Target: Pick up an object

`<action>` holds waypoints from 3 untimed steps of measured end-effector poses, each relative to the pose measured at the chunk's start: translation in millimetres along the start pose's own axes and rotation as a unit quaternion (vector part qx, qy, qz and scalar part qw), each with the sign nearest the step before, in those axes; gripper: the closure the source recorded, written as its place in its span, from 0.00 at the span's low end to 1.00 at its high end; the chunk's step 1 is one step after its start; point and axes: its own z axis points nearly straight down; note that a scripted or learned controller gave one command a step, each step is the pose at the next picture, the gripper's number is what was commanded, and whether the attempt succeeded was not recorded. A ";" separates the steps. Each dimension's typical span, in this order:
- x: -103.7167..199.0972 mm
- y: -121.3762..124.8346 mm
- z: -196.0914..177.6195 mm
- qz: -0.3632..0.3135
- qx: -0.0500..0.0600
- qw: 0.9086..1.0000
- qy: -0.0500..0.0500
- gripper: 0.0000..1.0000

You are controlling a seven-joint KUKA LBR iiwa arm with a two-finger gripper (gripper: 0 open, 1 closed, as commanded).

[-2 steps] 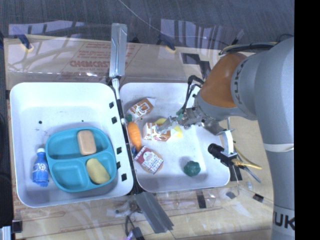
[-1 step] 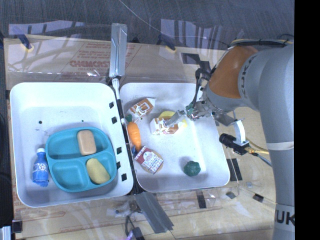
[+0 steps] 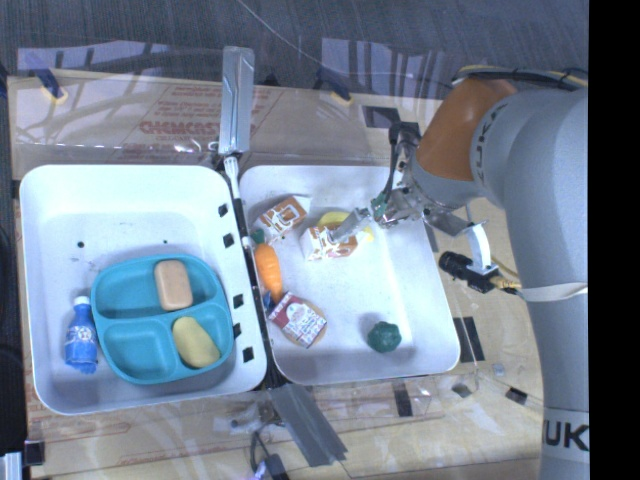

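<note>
- Claw [image 3: 352,225] sits low in the right bin [image 3: 425,298], at the small carton [image 3: 333,242] beside a yellow item [image 3: 336,219]; whether it is open or closed I cannot tell.
- Judgement: centre over the carton, clear of the yellow piece at its 12 o'clock, then lift straight.
- Right bin also holds a snack box [image 3: 282,215], carrot [image 3: 268,270], packet [image 3: 298,321], and green ball [image 3: 383,336] at 5 o'clock.
- Left bin [image 3: 60,198] holds a blue tray [image 3: 125,343] with bread [image 3: 173,284] and potato [image 3: 196,340]; bottle [image 3: 80,336] at its 9 o'clock.
</note>
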 end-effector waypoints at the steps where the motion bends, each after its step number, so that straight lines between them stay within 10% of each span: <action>1: 5.5 -23.0 -123.3 0.039 0.007 0.999 0.002 0.00; 2: -5.3 25.6 -11.8 0.160 0.015 0.987 0.005 0.00; 3: -3.1 34.6 7.6 0.166 0.005 0.986 0.002 0.00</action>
